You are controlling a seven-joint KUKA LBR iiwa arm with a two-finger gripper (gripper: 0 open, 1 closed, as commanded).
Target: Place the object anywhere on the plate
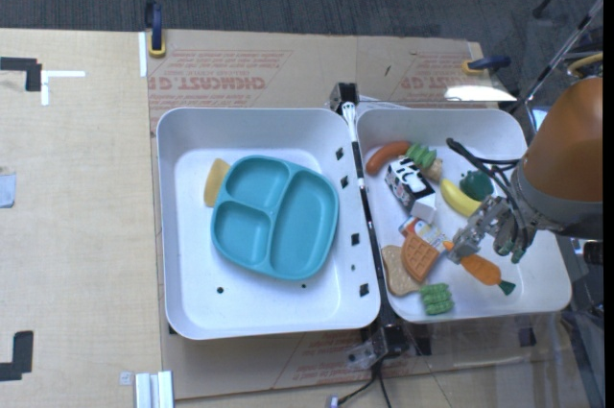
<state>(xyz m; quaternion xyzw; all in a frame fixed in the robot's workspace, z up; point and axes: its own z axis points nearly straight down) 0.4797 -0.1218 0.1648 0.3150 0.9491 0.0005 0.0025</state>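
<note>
My end effector (472, 241) hangs low in the right bin (552, 296), just above the toy carrot (483, 271); I cannot tell its opening. The blue divided plate (275, 217) sits in the left bin (182, 291).

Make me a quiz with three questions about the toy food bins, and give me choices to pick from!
1. Where is the plate?
A. left bin
B. right bin
C. on the floor

2. What colour is the plate?
A. red
B. blue
C. black

3. Where is the pincer?
A. over the plate
B. over the right bin, near the toy carrot
C. outside both bins

Answers: 1 A, it lies in the left bin. 2 B, it is blue-teal. 3 B, it hangs among the toy food.
</note>
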